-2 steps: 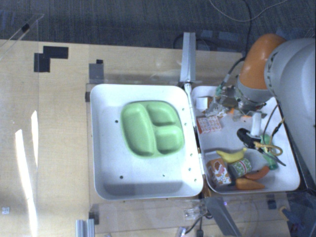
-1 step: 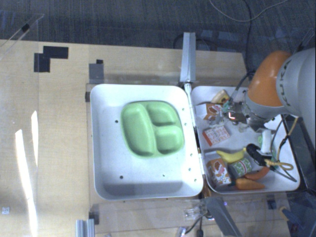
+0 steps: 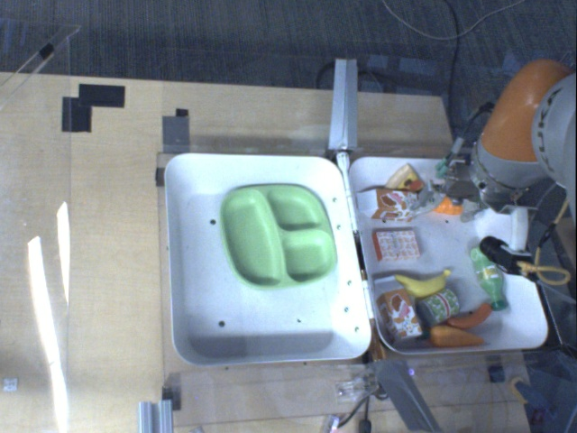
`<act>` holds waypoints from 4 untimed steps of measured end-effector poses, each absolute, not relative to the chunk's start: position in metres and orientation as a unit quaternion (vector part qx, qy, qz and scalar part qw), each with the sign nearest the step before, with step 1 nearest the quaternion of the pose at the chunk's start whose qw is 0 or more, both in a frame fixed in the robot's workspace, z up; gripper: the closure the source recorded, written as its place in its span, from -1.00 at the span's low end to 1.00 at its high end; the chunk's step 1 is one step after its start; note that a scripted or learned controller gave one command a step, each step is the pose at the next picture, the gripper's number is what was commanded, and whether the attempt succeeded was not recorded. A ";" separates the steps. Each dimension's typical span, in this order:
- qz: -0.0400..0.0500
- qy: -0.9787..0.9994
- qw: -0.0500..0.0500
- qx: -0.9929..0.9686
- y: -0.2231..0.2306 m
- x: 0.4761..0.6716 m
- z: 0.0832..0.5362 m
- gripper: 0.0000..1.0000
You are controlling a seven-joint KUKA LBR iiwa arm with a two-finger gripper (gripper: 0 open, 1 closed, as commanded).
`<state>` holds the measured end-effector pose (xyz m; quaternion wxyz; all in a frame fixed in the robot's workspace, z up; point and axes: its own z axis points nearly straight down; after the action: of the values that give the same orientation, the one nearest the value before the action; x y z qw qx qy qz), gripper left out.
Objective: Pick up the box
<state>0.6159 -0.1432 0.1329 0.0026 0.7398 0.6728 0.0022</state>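
One flat, waffle-patterned box [image 3: 397, 244], seemingly cardboard, lies untouched.

The arm [image 3: 532, 124] reaches in, its gripper [image 3: 448, 180] lowered.

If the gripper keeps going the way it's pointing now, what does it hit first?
The gripper points left along the far end of the right bin. First in line looks like the crumpled snack packet, though its height above the bin is hard to judge.
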 end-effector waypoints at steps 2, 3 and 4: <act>0.012 0.715 0.012 0.699 -0.095 0.598 0.108 1.00; 0.011 0.715 0.012 0.699 -0.095 0.598 0.108 -1.00; 0.005 0.670 0.004 0.743 -0.091 0.567 0.089 -1.00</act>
<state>0.5672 -0.0905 0.0886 0.0036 0.7425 0.6698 0.0045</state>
